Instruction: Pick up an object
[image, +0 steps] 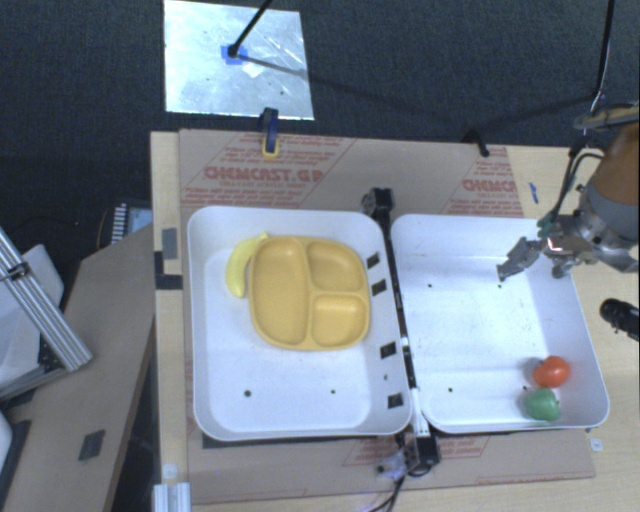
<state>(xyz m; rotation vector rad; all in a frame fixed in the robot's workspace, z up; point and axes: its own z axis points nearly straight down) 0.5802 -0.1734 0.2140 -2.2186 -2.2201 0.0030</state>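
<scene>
In the right bin (470, 400), a small red-orange round object (551, 372) lies near the front right corner. A green round object (542, 404) touches it just in front. My gripper (538, 262) hangs over the back right part of this bin, well behind both objects. Its fingers stand open with nothing between them. The left bin (215, 400) bears a yellow divided plate (307, 292), and a yellow banana (238, 266) lies against the plate's left edge.
The grey arm with its orange band (615, 175) comes in from the right above the right bin's back corner. A black divider with clips (392, 310) runs between the bins. A shiny metal sheet (238, 60) lies behind the bench.
</scene>
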